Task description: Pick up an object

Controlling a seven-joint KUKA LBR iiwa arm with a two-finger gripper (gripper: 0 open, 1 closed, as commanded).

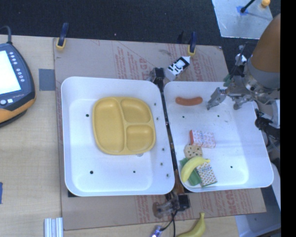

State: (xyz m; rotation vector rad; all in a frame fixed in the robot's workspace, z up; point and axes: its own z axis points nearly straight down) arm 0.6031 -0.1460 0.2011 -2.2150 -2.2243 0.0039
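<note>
The gripper (226, 98) hangs over the right bin (246, 137) near its 1 o'clock corner, its fingers spread apart with nothing between them, and the sausage (189, 101) lies just at its 9 o'clock side on the bin floor. Toward the bin's 7 o'clock corner sit a pink packet (202, 138), a cookie (192, 150), a banana (192, 167) and a small checked packet (206, 175) (these last three touching or overlapping). The left bin (79, 147) holds a yellow divided tray (123, 125) near its centre.
</note>
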